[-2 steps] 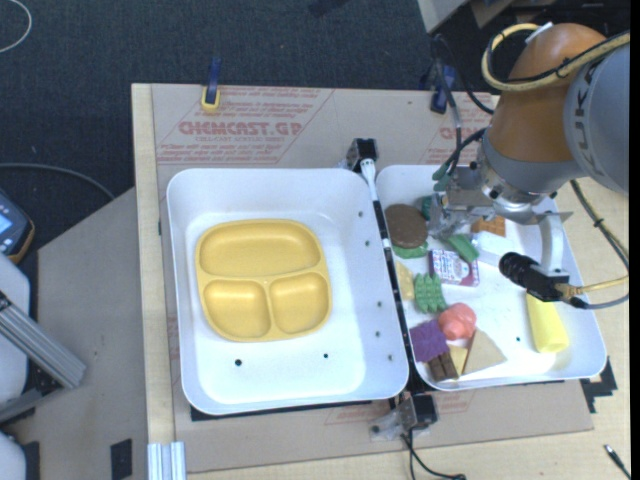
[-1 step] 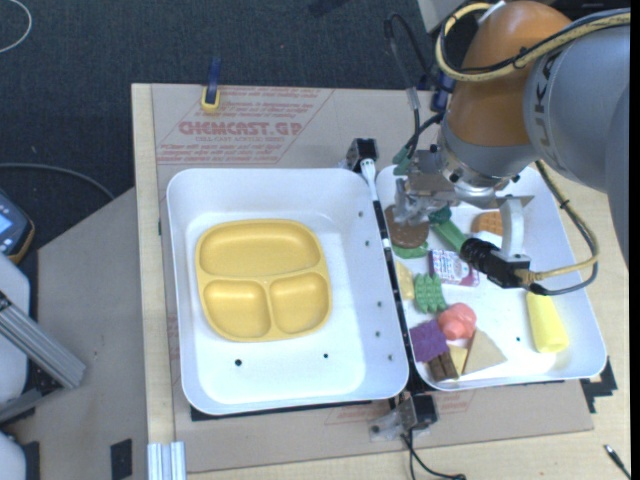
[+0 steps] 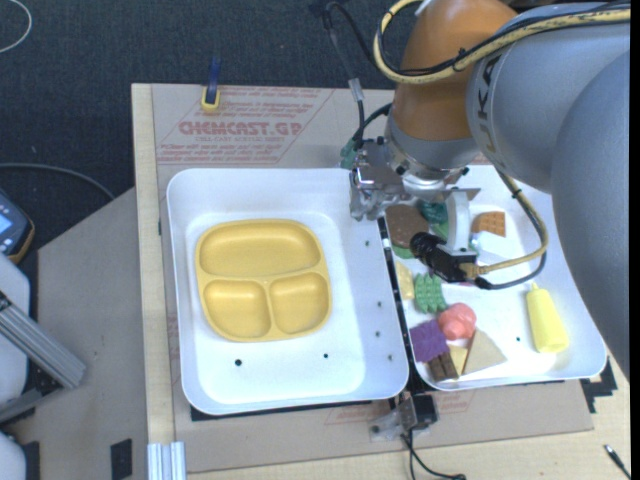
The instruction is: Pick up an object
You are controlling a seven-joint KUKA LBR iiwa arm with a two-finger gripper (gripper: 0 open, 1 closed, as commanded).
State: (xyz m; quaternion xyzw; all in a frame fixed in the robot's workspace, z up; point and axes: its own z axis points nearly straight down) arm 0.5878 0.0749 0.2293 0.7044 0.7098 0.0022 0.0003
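My gripper (image 3: 408, 211) hangs low over the far left part of the right bin (image 3: 575, 353), under the orange band of the arm. It is just above a brown round piece (image 3: 403, 228) and a teal item (image 3: 436, 211). Nearer the front lie a green studded block (image 3: 428, 293), a pink ball (image 3: 458, 320), a purple block (image 3: 429, 340), a tan wedge (image 3: 484, 351) and a small brown bar (image 3: 443, 367). A yellow cylinder (image 3: 546, 318) rests at the right side and a tan cracker (image 3: 489, 224) lies behind it. The wrist hides whatever is directly below it.
The left bin (image 3: 185, 228) holds a yellow divided plate (image 3: 262, 276). The wall between the two bins (image 3: 392, 298) runs just left of the gripper. A black cable (image 3: 500, 263) loops off the wrist over the right bin. Cardboard (image 3: 250, 118) lies under both bins.
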